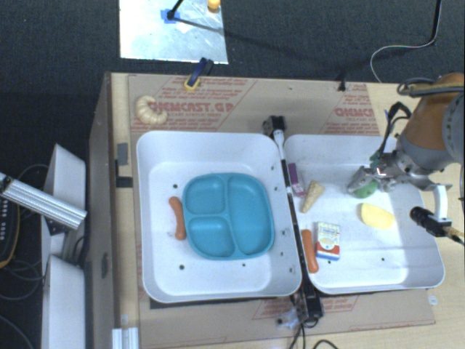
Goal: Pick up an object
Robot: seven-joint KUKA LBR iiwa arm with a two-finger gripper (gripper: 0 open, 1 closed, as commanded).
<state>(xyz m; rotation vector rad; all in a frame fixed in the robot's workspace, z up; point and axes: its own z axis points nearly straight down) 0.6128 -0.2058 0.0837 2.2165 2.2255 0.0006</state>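
My gripper (365, 181) hangs low over the right bin (418, 271), near its upper right part, with the grey arm and its orange band reaching in from the right. A small green object (369, 189) lies right at the gripper's tip; whether it is gripped is hidden by the hand. A yellow lemon-shaped piece (376, 215) lies just below and right of the gripper. Further left in that bin are a beige cone (312, 195), a purple item (293, 177), a small red, white and blue box (328, 240) and an orange sausage (310, 251).
The left bin (156, 267) holds a blue divided plate (227, 215) and another orange sausage (177, 218). A pale curled pastry (150, 107) and a yellow and blue tool (196, 75) lie on the cardboard behind the bins. A black clamp (275, 126) sits at the bins' shared rim.
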